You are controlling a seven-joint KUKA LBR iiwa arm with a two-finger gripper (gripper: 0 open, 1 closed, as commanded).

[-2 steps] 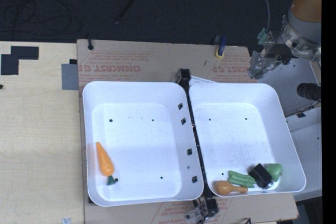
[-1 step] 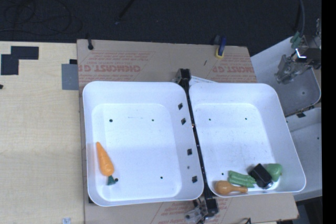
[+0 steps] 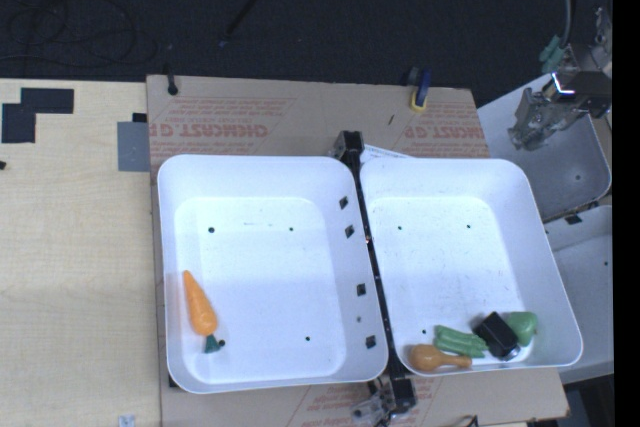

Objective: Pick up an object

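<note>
An orange toy carrot [image 3: 199, 304] with a small green top lies near the front left corner of the left bin [image 3: 260, 177]. In the front right corner of the right bin [image 3: 450, 177] several items cluster together: a green pod [image 3: 459, 341], a black block [image 3: 497, 334], a green rounded piece [image 3: 522, 323] and a tan-orange gourd shape [image 3: 437, 358]. The arm's end with my gripper [image 3: 533, 123] hangs beyond the right bin's far right corner, outside both bins and far from every object.
The bins sit on a cardboard sheet [image 3: 300, 120] over a wooden bench [image 3: 70, 245]. A black divider strip [image 3: 362, 255] runs between the bins. A blue and yellow clip [image 3: 421, 89] stands at the cardboard's back edge. Grey equipment [image 3: 575, 165] fills the right side.
</note>
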